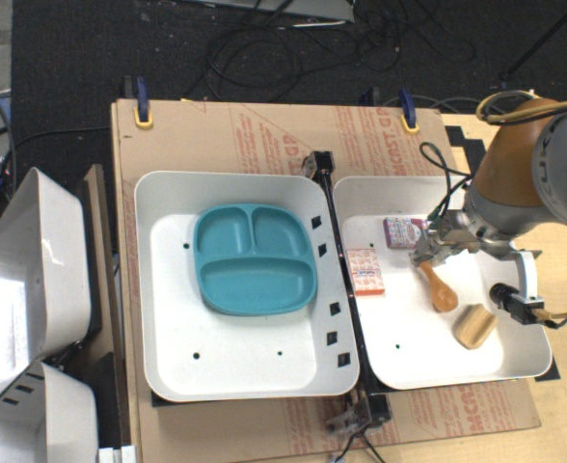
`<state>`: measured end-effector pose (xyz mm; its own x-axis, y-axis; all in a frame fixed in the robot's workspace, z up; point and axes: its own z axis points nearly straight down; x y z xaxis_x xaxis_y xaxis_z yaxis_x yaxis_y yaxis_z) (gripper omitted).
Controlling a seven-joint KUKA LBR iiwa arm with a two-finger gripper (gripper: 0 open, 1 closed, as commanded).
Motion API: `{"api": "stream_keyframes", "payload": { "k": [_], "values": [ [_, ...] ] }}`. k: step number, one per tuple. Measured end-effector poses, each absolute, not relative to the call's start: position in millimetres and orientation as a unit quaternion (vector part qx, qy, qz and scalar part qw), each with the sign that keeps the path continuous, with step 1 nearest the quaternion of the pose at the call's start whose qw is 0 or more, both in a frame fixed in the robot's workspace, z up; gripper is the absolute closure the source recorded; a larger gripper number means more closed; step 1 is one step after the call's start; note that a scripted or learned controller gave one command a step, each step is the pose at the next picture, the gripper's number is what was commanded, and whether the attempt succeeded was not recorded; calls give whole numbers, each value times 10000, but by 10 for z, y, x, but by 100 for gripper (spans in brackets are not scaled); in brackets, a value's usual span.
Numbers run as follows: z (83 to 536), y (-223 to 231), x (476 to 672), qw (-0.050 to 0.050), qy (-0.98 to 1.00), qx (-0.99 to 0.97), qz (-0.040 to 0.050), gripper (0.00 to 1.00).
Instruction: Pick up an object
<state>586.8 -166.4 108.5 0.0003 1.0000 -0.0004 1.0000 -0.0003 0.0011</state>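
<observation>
1. A dark floor strewn with black cables (264,37) surrounds the table (226,133), whose top is covered in brown cardboard printed with red lettering and pinned at the far edge by two blue and yellow clamps (143,104).
2. Two shallow white bins sit side by side on it. The left bin (158,287) holds a teal plastic plate with three compartments (256,258), lying flat toward the bin's far half.
3. The right bin (390,365) holds the smaller things. A small flat card with red and white print (364,270) lies close to the bin's left wall. Farther back sits a small purple and white packet (400,231); its print is too small to read.
4. An orange-brown wooden stick with a rounded end (439,288) lies at a slant near the bin's middle, its upper end running under the gripper, so I cannot see where it stops.
5. A pale tan wooden cylinder (474,326) lies on its side just beside the stick's rounded end, nearer the bin's front right corner.
6. The grey arm with the orange band (515,177) reaches in from the right, cut off at the edge. Its gripper (430,249) is low over the bin, between the purple packet and the stick's upper end. The metal parts blur together there, and I cannot tell whether it touches or grips anything.
7. A black fitting with a white bracket (515,295) juts from the wrist over the bin's right side.
</observation>
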Motion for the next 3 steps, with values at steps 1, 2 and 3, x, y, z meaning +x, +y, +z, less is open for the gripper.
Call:
{"api": "stream_keyframes", "payload": {
  "k": [1, 2, 3],
  "values": [
    [1724, -1677, 5883, 32, 7079, 7063, 16, 100],
    [2235, -1581, 5940, 26, 7087, 7055, 15, 100],
    [2145, -1580, 5944, 5, 7083, 7059, -4, 100]
  ]
}}
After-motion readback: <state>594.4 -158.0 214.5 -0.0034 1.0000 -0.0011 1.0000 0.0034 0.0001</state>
